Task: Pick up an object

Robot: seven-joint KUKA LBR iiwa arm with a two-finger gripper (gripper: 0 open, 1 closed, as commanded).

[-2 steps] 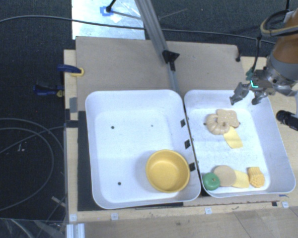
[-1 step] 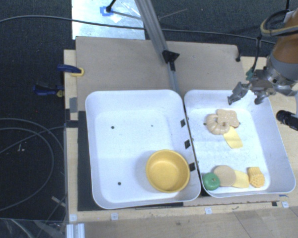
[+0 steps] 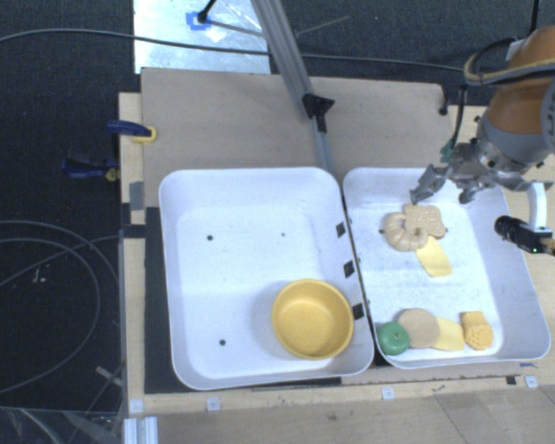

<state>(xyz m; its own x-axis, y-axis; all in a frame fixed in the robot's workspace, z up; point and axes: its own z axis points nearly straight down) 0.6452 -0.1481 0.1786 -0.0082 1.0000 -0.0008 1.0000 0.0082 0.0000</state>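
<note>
In the right bin [image 3: 513,276], a beige knotted pastry [image 3: 410,228] lies near the middle, with a pale yellow slice [image 3: 435,259] touching its near side. Along the front wall sit a green round piece [image 3: 393,339], a tan disc [image 3: 418,326], a yellow wedge [image 3: 450,339] and an orange waffle-like block [image 3: 477,330]. My gripper [image 3: 446,189] hovers over the far part of this bin, just beyond the pastry. It is open, with nothing between its fingers [image 3: 425,184].
The left bin [image 3: 194,248] holds a yellow bowl [image 3: 312,318] at its front right corner. A slanted metal pole [image 3: 287,44] crosses the bench behind the bins. Blue and yellow clamps [image 3: 120,132] grip the bench's left edge.
</note>
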